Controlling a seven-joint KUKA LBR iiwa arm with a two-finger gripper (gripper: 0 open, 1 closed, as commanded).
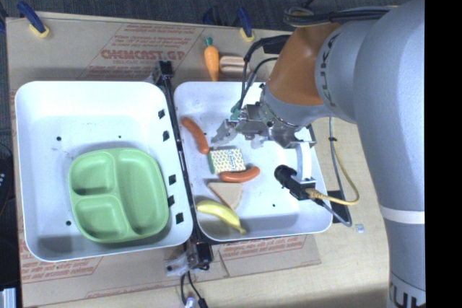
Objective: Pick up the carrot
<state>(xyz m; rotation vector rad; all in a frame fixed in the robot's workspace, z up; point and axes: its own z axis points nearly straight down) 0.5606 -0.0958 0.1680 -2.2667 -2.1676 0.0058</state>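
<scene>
An orange toy carrot with a green top point(210, 60) lies on the cardboard-covered tabletop point(137, 47) just above the right white plastic bin point(317, 221), near the frame's upper centre. The grey arm's end effector point(242, 128) hangs inside that bin above a checkered sponge block point(227, 159), two reddish sausages point(195, 135), a bread triangle point(227, 192) and a yellow banana point(219, 216); whether it is spread or closed cannot be told. A green divided plate point(118, 194) sits in the left bin point(43, 104).

Lighting: even, bright overhead; white bins point(43, 104) slightly washed out. Shadows: soft, beneath the arm point(361, 61). Focus: mildly soft throughout, grainy dark floor.
</scene>
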